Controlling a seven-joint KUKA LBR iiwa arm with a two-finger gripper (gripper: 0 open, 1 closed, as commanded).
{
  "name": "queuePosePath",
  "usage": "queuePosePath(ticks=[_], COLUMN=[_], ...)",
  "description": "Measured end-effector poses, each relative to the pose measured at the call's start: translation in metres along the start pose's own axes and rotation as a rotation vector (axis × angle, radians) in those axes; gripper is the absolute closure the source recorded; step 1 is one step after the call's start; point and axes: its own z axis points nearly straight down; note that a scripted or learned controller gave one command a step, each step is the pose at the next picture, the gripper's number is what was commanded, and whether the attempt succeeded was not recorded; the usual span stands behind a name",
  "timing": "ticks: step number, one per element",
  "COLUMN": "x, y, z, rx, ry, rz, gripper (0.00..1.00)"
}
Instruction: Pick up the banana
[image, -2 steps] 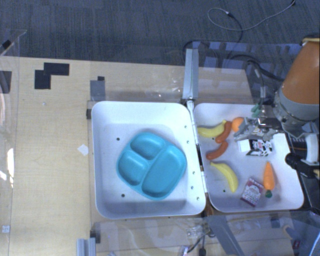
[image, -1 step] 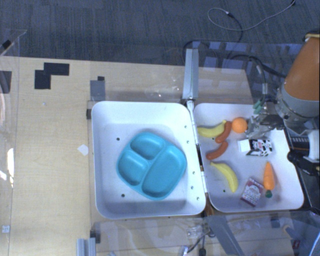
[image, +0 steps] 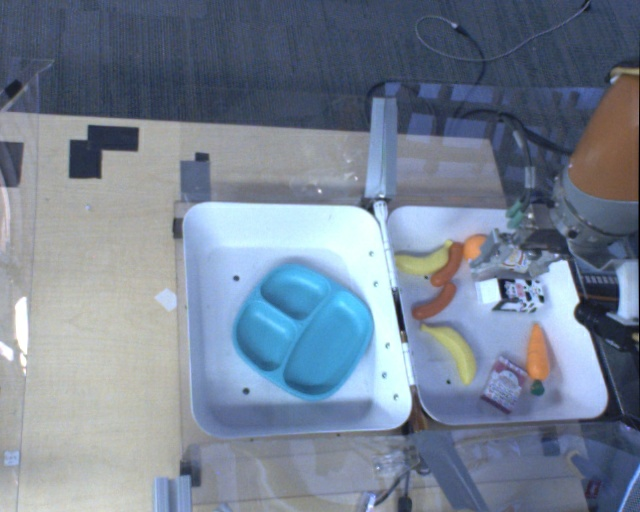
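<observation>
The hand (image: 513, 254) is seen hovering with a banana (image: 452, 350) lying below-left of it, grip state can't be told.

The arm (image: 605, 150) reaches in from the right edge, its orange band at the upper right above a grey wrist. From the wrist the gripper (image: 508, 262) extends leftward and down, a grey metal head with cables running along its top. It hangs low, its tip pointing toward the left. Whether the tip touches anything beneath it cannot be told from this slanted angle.
</observation>
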Motion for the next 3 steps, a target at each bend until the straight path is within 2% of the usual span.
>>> queuePosePath(ticks=[1,2,3], x=[-0.012,-0.001,0.0], y=[-0.01,-0.022,-0.019], z=[-0.004,0.192,0.179], rx=[0.003,-0.005,-0.013], ry=[0.0,-0.001,-0.001], rz=[-0.008,-0.277,-0.28], gripper=[0.0,0.0,1.0])
